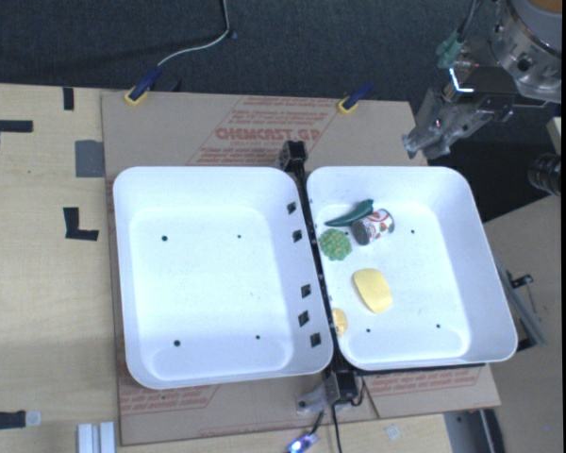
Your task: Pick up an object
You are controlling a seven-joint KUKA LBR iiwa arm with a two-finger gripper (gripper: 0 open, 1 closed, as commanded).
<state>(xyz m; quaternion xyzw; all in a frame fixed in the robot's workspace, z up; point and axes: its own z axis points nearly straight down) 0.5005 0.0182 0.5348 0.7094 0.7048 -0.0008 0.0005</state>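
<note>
Two white bins point(208, 366) on brown cardboard point(264, 130) printed in red. In the right bin point(453, 347): pale yellow lump point(372, 290), green knobbly ball point(335, 244), dark green strip point(351, 214), red-and-white piece point(380, 224).

Even, fairly bright light; the white bins point(208, 281) glare slightly, with soft shadows along their inner walls. Focus is mildly soft throughout.

The cardboard sheet point(264, 130) under the bins bears red print, upside down, at upper centre of the frame; it appears to read "CHEMCAST GP".
</note>
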